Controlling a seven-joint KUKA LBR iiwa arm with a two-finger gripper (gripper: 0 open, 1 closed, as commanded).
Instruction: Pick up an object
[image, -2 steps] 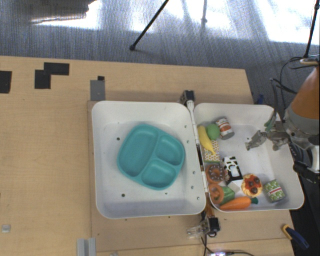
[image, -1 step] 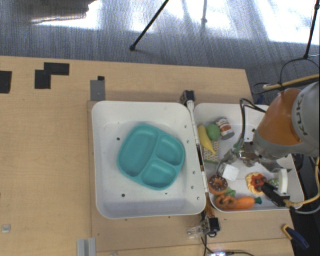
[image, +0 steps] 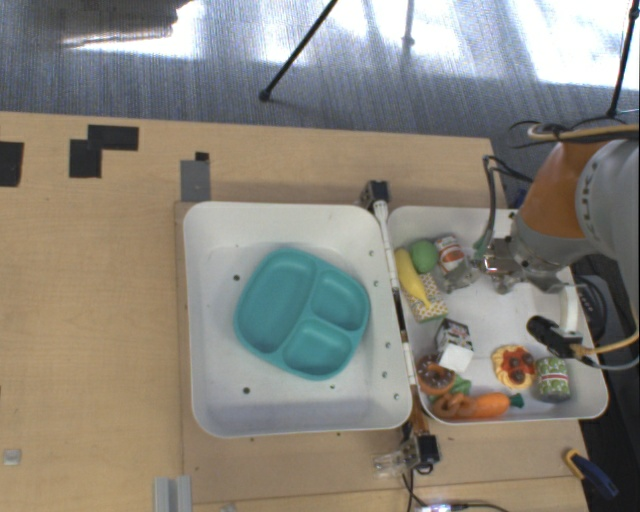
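Note:
My gripper (image: 498, 274) hangs over the upper middle of the right bin (image: 490, 318), on bare floor just right of a small can (image: 450, 256). Nothing shows between it and the bin floor. At the bin's left side lie a green ball-shaped fruit (image: 424, 254), a yellow banana (image: 409, 276) and a patterned packet (image: 430, 306). Lower down are a small black-and-white box (image: 455, 347), a round pizza toy (image: 514, 366), a green patterned can (image: 552, 380), an orange carrot (image: 482, 405) and a brown donut (image: 435, 375).
The left bin (image: 215, 330) holds a teal divided plate (image: 303, 312). A ridge (image: 393, 300) separates the two bins. The grey arm with its orange band (image: 560, 200) comes in from the upper right over the right bin's far corner.

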